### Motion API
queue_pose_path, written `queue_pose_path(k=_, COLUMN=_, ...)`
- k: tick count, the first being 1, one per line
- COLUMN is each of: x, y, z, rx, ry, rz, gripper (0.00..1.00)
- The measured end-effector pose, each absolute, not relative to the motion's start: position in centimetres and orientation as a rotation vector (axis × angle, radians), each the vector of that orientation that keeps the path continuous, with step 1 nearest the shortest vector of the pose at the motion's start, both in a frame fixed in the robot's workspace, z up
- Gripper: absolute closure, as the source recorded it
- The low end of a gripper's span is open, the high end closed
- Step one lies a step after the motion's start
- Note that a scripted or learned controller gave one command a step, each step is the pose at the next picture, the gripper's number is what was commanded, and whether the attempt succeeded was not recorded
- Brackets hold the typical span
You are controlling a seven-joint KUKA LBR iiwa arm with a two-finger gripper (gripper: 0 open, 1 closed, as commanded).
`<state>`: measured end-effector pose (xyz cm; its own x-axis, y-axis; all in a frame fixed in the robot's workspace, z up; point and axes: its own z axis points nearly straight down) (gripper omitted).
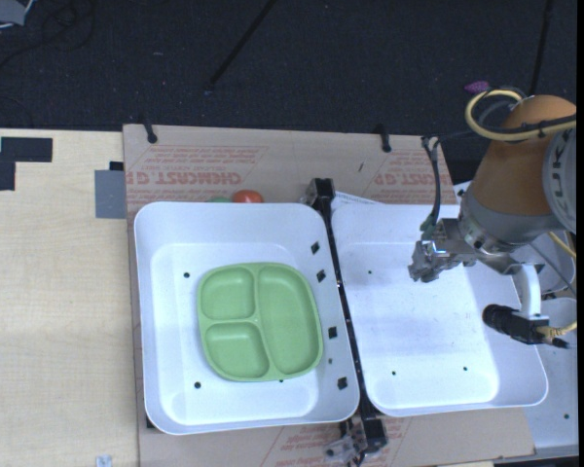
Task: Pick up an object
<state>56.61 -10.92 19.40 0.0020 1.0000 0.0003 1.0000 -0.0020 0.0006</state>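
A light green divided plate (261, 320) with three compartments lies flat in the middle of the left bin (165, 261). My gripper (424, 264) hangs over the upper middle of the right bin (409, 358), well to the right of the plate and apart from it. Nothing shows in the gripper. The grey arm with its orange band (526, 125) comes in from the right.
A small red-orange object (246, 197) lies on the cardboard just behind the left bin's back rim. A black divider (333, 290) runs between the two bins. Cardboard and a pale wooden bench (49, 309) surround the bins.
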Motion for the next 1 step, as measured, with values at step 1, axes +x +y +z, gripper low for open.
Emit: queue_pose_path(k=1, x=56.37, y=-11.33, z=23.72, rx=2.220, ry=2.220, rz=0.002, gripper=1.00)
